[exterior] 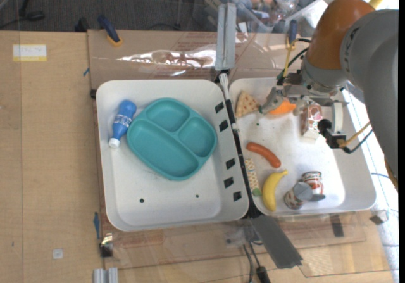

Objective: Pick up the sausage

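The sausage (262,154), reddish-brown and thin, lies slantwise in the middle of the right bin (354,177), nothing touching it. My gripper (278,100) hangs over the far part of that bin, up and to the right of the sausage and well apart from it. Directly at its tip lies an orange carrot-like piece (284,109). The grey arm with its orange band (335,28) reaches in from the upper right.
The right bin also holds a toast-like wedge (245,104), a small carton (311,121), a banana (272,189), a can (306,189) and a cracker strip (252,176). A teal divided plate (172,137) and a blue bottle (121,122) sit in the left bin (158,209).
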Motion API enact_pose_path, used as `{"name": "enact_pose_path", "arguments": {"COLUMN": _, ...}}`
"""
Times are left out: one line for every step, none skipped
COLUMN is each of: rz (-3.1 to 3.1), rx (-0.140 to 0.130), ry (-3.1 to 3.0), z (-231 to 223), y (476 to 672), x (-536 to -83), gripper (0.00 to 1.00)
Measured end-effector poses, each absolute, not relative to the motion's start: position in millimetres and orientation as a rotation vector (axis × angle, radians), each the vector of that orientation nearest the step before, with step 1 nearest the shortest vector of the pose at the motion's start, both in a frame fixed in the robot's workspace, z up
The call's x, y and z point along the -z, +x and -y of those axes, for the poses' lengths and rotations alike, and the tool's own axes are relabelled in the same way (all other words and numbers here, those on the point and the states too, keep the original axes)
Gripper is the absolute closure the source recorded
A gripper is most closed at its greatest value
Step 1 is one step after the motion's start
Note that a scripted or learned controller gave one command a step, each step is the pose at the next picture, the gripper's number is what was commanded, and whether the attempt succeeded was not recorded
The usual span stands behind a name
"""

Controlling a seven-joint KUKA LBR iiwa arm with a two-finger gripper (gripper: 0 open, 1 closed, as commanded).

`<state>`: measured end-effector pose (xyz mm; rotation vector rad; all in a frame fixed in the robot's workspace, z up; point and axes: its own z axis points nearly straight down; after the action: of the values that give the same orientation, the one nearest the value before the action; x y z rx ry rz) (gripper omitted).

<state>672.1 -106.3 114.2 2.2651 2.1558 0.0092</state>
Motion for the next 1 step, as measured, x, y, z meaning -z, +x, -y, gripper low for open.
{"name": "enact_pose_path", "arguments": {"rz": -2.148, "rx": -0.004, "ry": 2.286, "z": 96.6, "y": 668.5, "x": -90.1, "gripper": 0.00}}
